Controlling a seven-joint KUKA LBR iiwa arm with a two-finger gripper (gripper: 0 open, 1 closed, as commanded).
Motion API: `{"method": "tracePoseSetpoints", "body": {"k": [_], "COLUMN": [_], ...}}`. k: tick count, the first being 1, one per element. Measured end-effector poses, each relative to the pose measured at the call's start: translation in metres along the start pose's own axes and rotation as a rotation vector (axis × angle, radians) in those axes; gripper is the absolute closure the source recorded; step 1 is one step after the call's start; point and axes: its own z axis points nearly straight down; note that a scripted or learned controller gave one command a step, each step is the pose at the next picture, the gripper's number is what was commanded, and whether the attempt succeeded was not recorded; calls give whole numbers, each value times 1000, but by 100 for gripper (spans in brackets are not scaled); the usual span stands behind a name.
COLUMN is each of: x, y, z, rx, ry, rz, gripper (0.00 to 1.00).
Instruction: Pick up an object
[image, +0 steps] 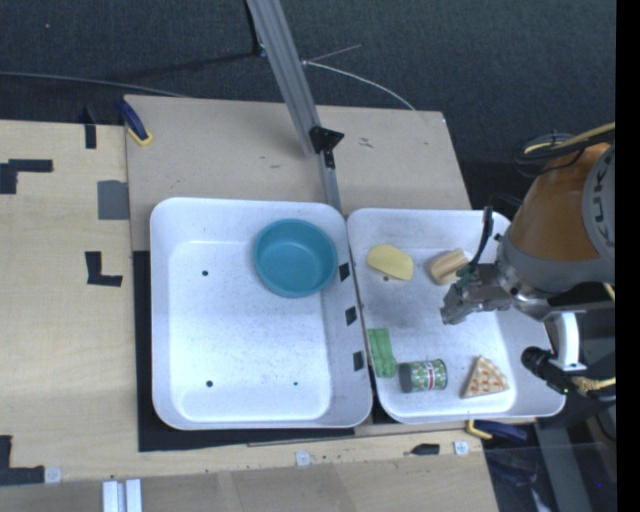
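Observation:
The right bin (400, 225) holds a yellow lemon-like piece (390, 263), a tan bread-like piece (447, 266), a green flat strip (381, 351), a small can (423, 376) lying on its side and a pizza-slice toy (485, 378). My gripper (462, 303) hangs over the right part of this bin, just below the tan piece and above the pizza slice. Nothing shows between its fingers. A blue bowl (294, 257) sits at the back right of the left bin (180, 330).
A metal pole (295, 85) slants down from the top to the back edge between the two bins. The arm's grey and orange body (560, 225) covers the right bin's right rim. A blue and yellow clamp (134, 121) lies at the bench's back left corner.

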Motion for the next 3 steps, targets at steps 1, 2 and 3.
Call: {"method": "tracePoseSetpoints", "body": {"k": [1, 2, 3], "x": [0, 0, 51], "y": [-2, -2, 16], "z": [-63, -64, -51], "rx": [-2, 4, 6], "ry": [0, 1, 2], "rz": [0, 1, -4], "gripper": [100, 100, 100]}}
